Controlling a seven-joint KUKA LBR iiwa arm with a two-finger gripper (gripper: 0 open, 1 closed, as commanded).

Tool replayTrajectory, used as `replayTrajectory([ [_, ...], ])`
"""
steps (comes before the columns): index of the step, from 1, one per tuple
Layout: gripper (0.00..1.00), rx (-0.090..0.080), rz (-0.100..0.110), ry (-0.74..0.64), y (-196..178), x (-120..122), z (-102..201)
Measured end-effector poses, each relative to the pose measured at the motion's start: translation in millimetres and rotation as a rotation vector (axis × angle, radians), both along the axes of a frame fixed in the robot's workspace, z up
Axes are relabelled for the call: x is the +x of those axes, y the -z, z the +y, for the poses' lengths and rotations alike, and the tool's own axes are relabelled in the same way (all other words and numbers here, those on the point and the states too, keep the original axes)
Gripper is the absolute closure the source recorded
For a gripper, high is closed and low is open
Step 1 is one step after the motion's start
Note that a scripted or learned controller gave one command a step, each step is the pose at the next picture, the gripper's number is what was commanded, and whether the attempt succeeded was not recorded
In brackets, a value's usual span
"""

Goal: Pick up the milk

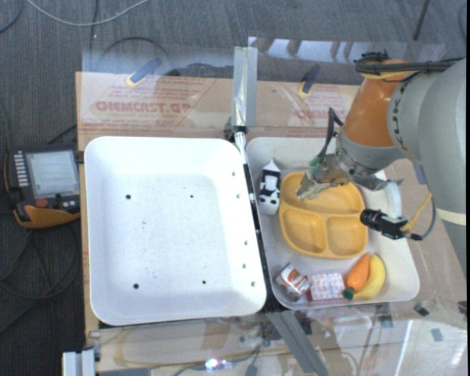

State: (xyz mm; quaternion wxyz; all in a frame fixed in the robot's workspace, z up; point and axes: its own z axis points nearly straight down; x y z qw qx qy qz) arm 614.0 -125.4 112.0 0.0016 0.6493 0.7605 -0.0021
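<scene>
Two white bins sit side by side; the milk (269, 189), a cow-patterned carton without legible lettering, lies against the right bin's (407, 284) left wall. At its 3 o'clock, the gripper (319, 177) hovers over a yellow tray (325, 225); its finger state cannot be told.

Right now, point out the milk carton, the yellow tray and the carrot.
milk carton (269, 190), camera view, on its cow-patterned side.
yellow tray (329, 237), camera view, on the divider between compartments.
carrot (358, 274), camera view, on its orange body.
</scene>
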Motion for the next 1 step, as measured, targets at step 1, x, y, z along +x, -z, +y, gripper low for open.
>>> replayTrajectory([
  [1, 1.0, 0.0, 0.001, 0.0, -8.4, -0.3, 0.1],
])
